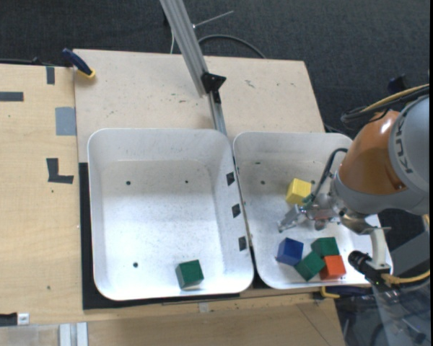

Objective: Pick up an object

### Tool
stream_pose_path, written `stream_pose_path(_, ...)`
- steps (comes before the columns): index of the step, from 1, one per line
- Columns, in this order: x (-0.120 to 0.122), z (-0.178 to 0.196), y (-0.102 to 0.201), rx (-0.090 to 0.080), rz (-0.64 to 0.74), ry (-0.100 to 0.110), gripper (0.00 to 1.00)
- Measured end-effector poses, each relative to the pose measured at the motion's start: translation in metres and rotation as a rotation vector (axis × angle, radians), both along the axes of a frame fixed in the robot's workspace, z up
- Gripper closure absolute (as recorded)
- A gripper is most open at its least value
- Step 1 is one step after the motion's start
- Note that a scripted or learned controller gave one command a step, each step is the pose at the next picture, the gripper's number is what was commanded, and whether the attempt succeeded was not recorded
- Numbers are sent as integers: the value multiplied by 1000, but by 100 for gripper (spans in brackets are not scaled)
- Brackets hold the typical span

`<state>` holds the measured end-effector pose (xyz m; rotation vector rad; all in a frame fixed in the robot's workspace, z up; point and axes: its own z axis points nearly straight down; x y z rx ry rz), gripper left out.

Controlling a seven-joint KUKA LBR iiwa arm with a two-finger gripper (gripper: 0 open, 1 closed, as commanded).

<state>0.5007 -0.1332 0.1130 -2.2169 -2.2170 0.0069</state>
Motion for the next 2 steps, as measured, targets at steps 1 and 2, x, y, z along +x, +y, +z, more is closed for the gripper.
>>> stream_pose_path(1, 1, 12, 1, 0, 2, -3, 100)
stream_pose_path(2, -5, 60, -5, -2, 0, -10, 100)
